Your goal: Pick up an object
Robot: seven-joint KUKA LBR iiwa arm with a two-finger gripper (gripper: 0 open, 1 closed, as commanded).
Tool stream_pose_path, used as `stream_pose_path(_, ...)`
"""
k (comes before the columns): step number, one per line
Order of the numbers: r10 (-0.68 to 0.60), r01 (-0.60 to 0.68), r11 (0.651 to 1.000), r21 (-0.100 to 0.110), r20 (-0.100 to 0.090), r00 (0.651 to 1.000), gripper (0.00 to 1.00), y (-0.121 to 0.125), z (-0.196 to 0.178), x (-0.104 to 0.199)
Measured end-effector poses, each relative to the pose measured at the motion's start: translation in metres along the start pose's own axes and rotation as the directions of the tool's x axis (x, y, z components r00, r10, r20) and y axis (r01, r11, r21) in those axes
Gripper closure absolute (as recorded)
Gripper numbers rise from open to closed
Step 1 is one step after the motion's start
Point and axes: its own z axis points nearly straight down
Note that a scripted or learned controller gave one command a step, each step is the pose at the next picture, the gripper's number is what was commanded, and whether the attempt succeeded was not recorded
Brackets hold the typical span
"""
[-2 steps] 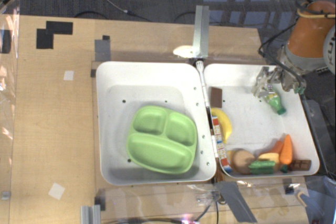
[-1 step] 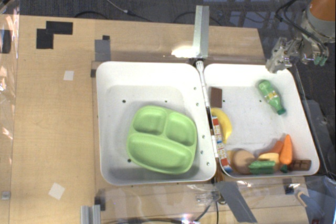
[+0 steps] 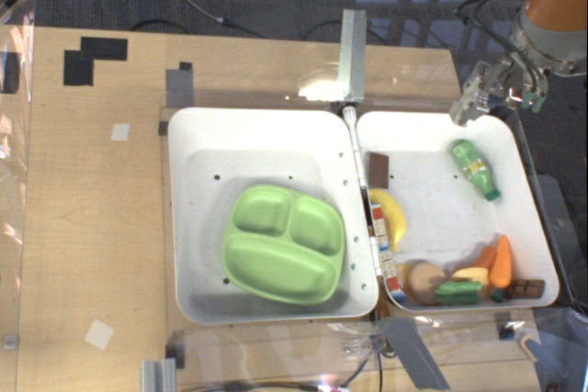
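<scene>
Green divided plate (image 3: 285, 243) in left bin (image 3: 184, 197), gripper (image 3: 478, 101) above right bin's (image 3: 432, 188) far rim — arm tilted, finger state unclear

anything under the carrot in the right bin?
The carrot lies tilted across a yellow piece and a dark brown block in the right bin; whatever sits beneath them is covered.

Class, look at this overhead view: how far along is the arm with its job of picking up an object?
Nothing looks done: the green bottle, banana and carrot all lie in the right bin, and the green tray in the left bin. In hand: the gripper hovers at the right bin's far corner, near the bottle. Descending, grasping and lifting remain.
</scene>
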Motion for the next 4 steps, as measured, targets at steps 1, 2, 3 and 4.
stream_pose_path(1, -0.080, 0.080, 0.997, 0.002, 0.000, 0.997, 1.00, -0.024, -0.013, -0.011)
stream_pose_path(2, 0.072, -0.072, 0.997, 0.001, -0.002, 0.997, 1.00, 0.007, -0.015, -0.005)
stream_pose_path(3, 0.106, -0.106, 0.994, 0.001, 0.000, 0.994, 1.00, -0.006, -0.039, -0.004)
stream_pose_path(4, 0.144, -0.144, 0.990, 0.001, -0.002, 0.990, 1.00, 0.001, -0.030, -0.002)
